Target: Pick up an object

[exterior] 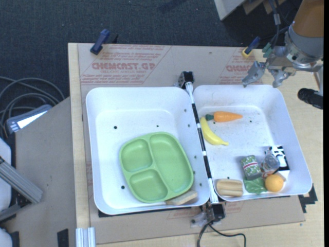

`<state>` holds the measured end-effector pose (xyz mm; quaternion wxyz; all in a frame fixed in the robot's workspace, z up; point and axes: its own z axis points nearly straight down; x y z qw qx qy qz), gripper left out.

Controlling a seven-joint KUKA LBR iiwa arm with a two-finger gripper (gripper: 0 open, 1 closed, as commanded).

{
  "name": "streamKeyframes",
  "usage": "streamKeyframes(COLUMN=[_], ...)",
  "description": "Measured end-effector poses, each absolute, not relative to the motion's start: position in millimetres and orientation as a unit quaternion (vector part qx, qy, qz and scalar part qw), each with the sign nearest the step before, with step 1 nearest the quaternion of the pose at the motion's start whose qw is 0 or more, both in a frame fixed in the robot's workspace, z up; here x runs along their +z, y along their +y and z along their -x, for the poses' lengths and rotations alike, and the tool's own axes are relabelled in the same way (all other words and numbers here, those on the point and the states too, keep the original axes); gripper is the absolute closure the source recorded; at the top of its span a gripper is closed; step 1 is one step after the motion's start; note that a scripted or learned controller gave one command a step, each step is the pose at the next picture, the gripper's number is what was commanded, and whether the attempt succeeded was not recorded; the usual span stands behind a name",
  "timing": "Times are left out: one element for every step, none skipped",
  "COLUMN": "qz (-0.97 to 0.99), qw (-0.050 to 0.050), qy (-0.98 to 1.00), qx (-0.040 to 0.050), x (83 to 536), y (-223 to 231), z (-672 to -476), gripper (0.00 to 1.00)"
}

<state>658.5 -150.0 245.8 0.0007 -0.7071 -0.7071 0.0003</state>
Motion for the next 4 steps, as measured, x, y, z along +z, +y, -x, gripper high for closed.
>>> streamKeyframes(qz=[0.707,0.707,0.707,0.708], qw=[0.0,0.001,0.001,-0.002], qy=[-0.707,-0.707,-0.707,-0.706], qx=[0.0003,0.0002,0.0004,-0.0009], x=[84,88,84,95], y=[-182,-127,-139,-139], z=[-625.3,-529.5,-478.5,-479.9], gripper=[0.0,0.0,0.0,1.0])
